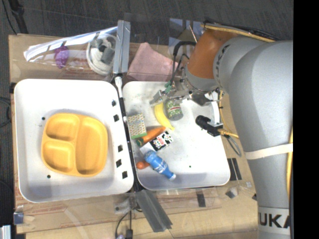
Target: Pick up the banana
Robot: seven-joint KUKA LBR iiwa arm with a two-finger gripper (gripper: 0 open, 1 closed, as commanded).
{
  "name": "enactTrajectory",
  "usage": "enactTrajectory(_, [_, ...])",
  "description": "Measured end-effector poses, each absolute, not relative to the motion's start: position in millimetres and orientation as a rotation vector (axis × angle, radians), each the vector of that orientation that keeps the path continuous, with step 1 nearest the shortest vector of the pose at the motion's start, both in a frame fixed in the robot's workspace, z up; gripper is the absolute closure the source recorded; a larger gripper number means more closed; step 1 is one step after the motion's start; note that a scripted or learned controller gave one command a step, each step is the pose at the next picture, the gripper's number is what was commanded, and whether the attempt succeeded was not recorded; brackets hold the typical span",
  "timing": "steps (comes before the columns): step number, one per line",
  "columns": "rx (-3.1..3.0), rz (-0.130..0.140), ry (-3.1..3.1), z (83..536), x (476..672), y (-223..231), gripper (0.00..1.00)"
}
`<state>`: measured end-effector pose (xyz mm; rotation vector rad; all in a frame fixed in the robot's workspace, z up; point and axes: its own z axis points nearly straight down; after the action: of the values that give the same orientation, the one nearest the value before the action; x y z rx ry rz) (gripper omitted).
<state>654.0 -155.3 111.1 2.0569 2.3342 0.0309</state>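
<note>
Camera view: the banana [162,116] is seen in the right bin [209,173], near its back, touching a small green can [174,108]. The gripper [169,94] is positioned just above both; jaw state cannot be told, wrist blocks it. Risk judged: can gets clipped or grabbed instead, since it's crowding the banana.

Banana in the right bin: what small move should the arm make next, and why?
Probably shift the hand a little toward the banana and lower it. The hand sits at the banana's far end, close beside a small can, so centring first should avoid the can.
</note>
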Motion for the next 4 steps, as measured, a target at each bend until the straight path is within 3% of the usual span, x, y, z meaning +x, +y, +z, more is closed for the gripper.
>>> enactTrajectory(3, [2.085, 0.031, 2.306, 112, 654.7, -162, 0.00])
enactTrajectory(4, [1.945, 0.021, 2.435, 109, 665.4, -150, 0.00])
